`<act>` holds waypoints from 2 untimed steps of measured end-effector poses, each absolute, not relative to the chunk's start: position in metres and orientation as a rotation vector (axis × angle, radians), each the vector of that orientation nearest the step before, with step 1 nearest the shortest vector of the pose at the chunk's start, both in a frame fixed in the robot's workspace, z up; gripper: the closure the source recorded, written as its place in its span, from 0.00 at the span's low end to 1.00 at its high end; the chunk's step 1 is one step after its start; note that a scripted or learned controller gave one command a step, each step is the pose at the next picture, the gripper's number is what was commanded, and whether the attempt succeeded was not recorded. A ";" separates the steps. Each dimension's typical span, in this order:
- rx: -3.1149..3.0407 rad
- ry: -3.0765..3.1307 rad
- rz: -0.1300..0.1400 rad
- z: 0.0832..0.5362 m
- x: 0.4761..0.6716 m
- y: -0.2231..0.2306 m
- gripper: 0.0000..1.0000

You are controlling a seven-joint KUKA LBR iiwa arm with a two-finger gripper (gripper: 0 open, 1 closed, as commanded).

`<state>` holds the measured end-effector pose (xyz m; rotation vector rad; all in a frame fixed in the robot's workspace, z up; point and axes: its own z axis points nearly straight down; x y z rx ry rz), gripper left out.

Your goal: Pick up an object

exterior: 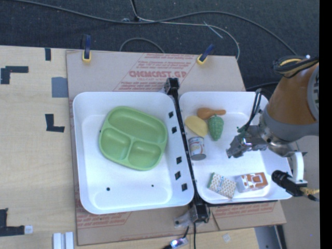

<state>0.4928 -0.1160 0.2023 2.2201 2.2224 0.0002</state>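
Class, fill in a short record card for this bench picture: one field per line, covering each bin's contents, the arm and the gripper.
left bin: green divided plate
right bin: orange carrot-like piece, yellow piece, green piece, small can, patterned packet, orange and white packet
arm: reaches in from the right, over the right bin
gripper: above the bin floor, between the can and the bin's right side; nothing seen between its fingers
finger state: cannot tell
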 end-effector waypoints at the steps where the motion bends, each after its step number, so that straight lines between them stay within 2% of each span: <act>1: 2.215 2.229 0.002 0.216 0.491 -0.065 1.00; 2: 2.216 2.232 -0.001 0.210 0.498 -0.010 1.00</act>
